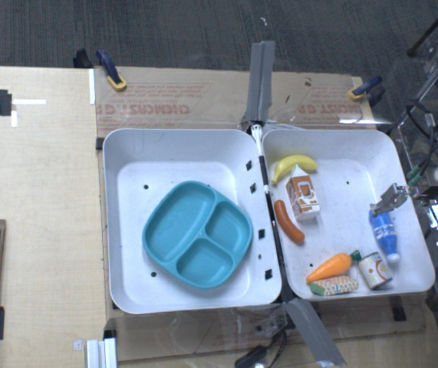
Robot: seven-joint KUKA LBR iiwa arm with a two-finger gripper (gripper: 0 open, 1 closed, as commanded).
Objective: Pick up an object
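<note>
Over the right bin (pixel 403 167), the jaws (pixel 388 198), state unclear, hover by a blue bottle (pixel 385 233), likely light, slippery, best gripped mid-body.

Two white bins on a wooden bench, the gripper low over the right one.

The left bin (pixel 119 205) holds a blue divided plate (pixel 197 234) with three compartments, set at a tilt. In the right bin (pixel 403 167), a banana (pixel 294 165) lies near the back by the divider, with a small juice carton (pixel 304 197) just in front of it and a sausage (pixel 289 221) beside the carton. Along the front edge sit a carrot (pixel 330 267), a small green-and-yellow packet (pixel 334 286) touching it, and a little can (pixel 374 271). A blue bottle (pixel 385 232) lies toward the right wall, and the gripper (pixel 391 198) hangs right at its upper end.
</note>
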